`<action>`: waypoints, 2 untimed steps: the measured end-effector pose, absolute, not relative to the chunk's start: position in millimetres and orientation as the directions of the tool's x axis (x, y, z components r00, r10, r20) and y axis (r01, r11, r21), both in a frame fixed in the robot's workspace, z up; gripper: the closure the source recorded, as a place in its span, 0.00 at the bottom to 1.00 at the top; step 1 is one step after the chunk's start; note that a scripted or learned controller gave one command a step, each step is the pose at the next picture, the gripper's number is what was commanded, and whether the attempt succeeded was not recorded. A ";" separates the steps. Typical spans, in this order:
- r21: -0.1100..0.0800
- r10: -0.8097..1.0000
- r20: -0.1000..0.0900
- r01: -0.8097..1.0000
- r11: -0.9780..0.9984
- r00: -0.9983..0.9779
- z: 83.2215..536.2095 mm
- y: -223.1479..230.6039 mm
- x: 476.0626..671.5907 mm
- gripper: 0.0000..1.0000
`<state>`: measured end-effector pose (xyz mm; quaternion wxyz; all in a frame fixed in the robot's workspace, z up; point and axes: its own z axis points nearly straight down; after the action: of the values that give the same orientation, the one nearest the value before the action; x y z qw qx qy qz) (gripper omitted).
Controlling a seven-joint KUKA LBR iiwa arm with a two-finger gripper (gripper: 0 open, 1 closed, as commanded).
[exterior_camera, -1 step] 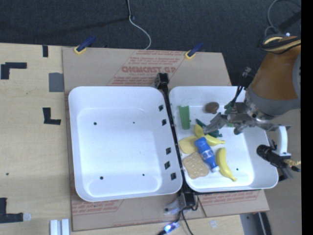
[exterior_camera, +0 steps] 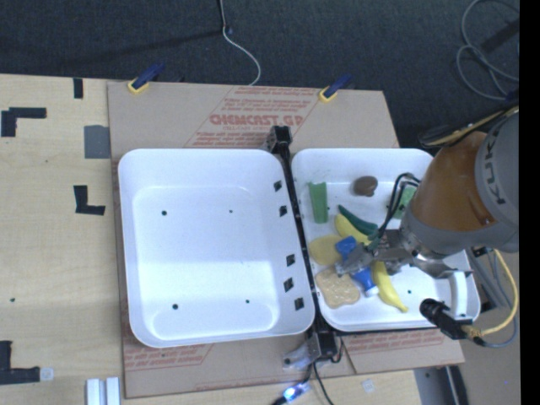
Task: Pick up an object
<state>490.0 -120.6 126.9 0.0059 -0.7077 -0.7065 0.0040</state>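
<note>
Gripper (exterior_camera: 361,264) low in right bin (exterior_camera: 384,160), over blue block (exterior_camera: 346,247) amid toy clutter; finger state: can't tell. Block prob. light, rigid, smooth plastic; take across flat sides. Nearby: curved banana (exterior_camera: 390,289), flat tan cookie (exterior_camera: 337,289), green bar (exterior_camera: 318,202), round brown nut (exterior_camera: 365,186).

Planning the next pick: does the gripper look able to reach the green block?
Probably yes. The green block lies alone by the divider, nothing on it, while the gripper sits nearby over the pile.
</note>
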 end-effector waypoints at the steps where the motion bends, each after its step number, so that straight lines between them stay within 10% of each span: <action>1: -0.005 1.000 0.002 1.000 0.002 -0.002 142.3 -119.4 493.1 1.00; 2: 0.000 1.000 0.002 1.000 0.010 -0.010 186.2 -22.6 487.6 1.00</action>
<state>487.6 -22.6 186.2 0.0004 -0.7036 -0.7106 -0.0007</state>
